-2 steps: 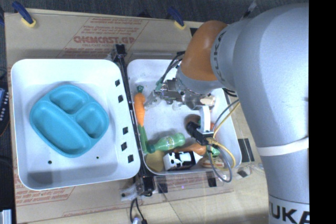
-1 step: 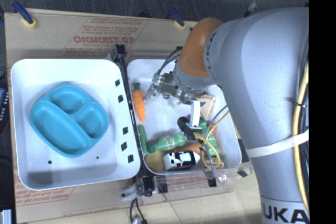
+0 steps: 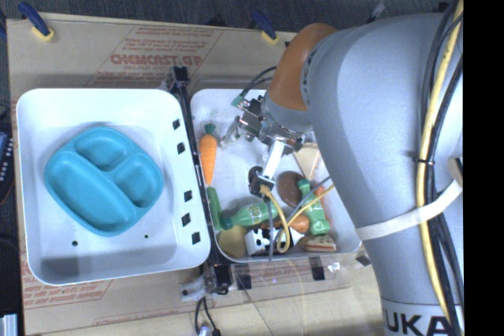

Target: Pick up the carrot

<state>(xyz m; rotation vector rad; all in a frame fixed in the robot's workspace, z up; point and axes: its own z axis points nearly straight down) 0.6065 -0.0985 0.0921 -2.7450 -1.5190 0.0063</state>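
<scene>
The carrot (image 3: pixel 208 157) is orange with a small green top. It lies lengthwise along the left wall of the right bin (image 3: pixel 206 103), its green end pointing to the back. My gripper (image 3: pixel 253 149) hangs over the middle of that bin, a short way right of the carrot and apart from it. Nothing shows held in it. The grey wrist and its orange band (image 3: pixel 293 71) rise behind it and hide the bin's back right part.
A pile of toy food fills the right bin's front: a green bottle (image 3: pixel 252 214), a brown ball (image 3: pixel 287 189), a beige wedge (image 3: pixel 309 161) and a black-and-white toy (image 3: pixel 264 240). The left bin (image 3: pixel 47 110) holds a blue divided plate (image 3: pixel 102 179).
</scene>
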